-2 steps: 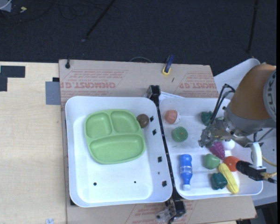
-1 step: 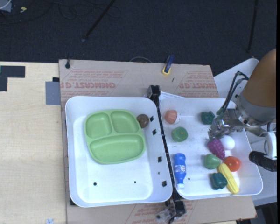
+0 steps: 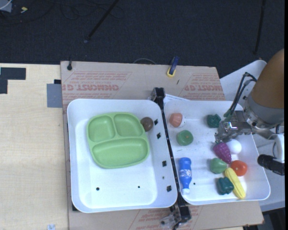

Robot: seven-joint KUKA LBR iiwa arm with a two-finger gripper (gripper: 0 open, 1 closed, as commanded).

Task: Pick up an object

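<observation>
My gripper [image 3: 225, 133] is over the right side of the right bin [image 3: 201, 198], under the grey wrist and orange band. Directly below it in the view lies a purple fruit [image 3: 222, 152], with a white egg [image 3: 235, 146] touching its right side. A dark teal piece [image 3: 212, 120] sits just left of the gripper. I see nothing lifted off the bin floor. Further toward the front lie a green piece [image 3: 217, 165], a red-orange tomato [image 3: 238, 167], a yellow piece [image 3: 235, 183] and another teal piece [image 3: 224, 186].
A pink ball [image 3: 176, 120], a green round fruit [image 3: 185, 138] and a blue bottle [image 3: 184, 173] lie on the right bin's left side. The left bin [image 3: 81, 186] holds a green divided plate [image 3: 118, 140] and a brown ball [image 3: 147, 123] by the middle wall.
</observation>
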